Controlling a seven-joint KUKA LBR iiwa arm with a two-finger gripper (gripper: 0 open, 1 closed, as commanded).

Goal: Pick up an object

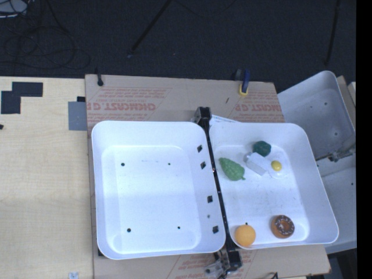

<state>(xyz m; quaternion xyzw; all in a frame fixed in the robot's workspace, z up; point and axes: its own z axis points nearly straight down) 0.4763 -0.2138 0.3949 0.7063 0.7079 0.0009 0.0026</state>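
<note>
The right bin [317, 182] holds several small objects. A light green leafy piece [232, 170] lies near the bin's left wall. A dark green round object [261, 148] sits toward the back, with a clear-white block [256, 164] just in front of it. A fried-egg toy with a yellow yolk [276, 167] lies beside the block. An orange ball [244, 235] rests in the front left corner, and a brown doughnut [283, 226] sits to its right.
The left bin [104, 190] stands beside the right one, joined by a black divider with clips [211, 179]. Both rest on a cardboard sheet [151, 100] over a wooden bench. A grey metal panel [325, 106] stands at the right.
</note>
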